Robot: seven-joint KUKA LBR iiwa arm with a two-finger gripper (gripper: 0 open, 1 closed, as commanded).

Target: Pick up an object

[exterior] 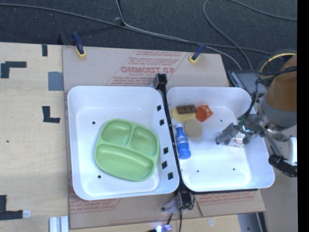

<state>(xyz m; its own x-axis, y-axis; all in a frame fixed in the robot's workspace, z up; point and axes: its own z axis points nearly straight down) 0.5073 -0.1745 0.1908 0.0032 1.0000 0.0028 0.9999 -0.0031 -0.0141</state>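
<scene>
Pincer: the grey two-finger pincer (226, 138) is hanging inside the right shallow white plastic bin (251, 178), its dark fingers looking spread and pinching nothing.
Disc: a round tan flat disc (194, 128) is lying left of the pincer, apart from it.
Bottle: a small blue plastic bottle (182, 142) is lying just left of the disc.
Blocks: an orange-red block (203, 112) and a brown-and-cream bar (185, 112) are sitting behind the disc.
Plate: a green divided plastic plate (127, 150) is lying in the left white bin (82, 100), well apart from the pincer.
</scene>
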